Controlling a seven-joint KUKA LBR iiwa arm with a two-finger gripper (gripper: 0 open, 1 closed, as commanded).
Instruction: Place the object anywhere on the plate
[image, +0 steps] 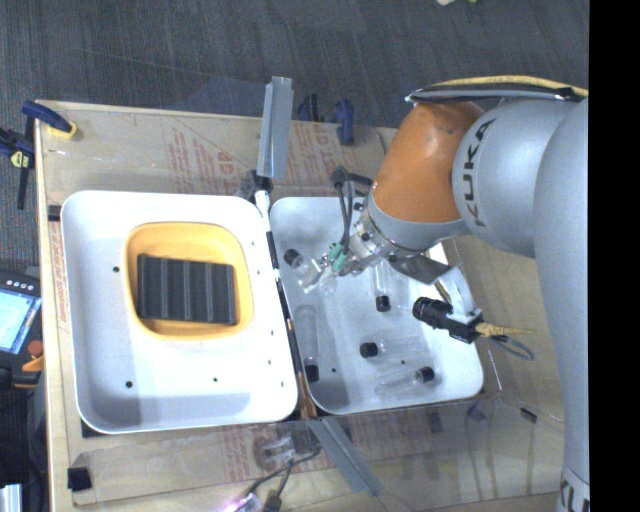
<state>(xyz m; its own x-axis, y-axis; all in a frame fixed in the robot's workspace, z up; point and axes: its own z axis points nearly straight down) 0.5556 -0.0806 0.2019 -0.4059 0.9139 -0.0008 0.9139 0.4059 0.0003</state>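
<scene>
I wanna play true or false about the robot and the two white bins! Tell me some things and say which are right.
1. The yellow plate sits in the left bin. True.
2. The arm is above the left bin. False: it is above the right bin.
3. A dark ridged insert lies on the plate. True.
4. The right bin holds one big red ball. False: it holds several small clear vials with black caps.
5. Both bins are white. True.

Grey arm (520, 170) reaching in from right, orange-banded wrist bent down, tool (335, 262) low
</scene>
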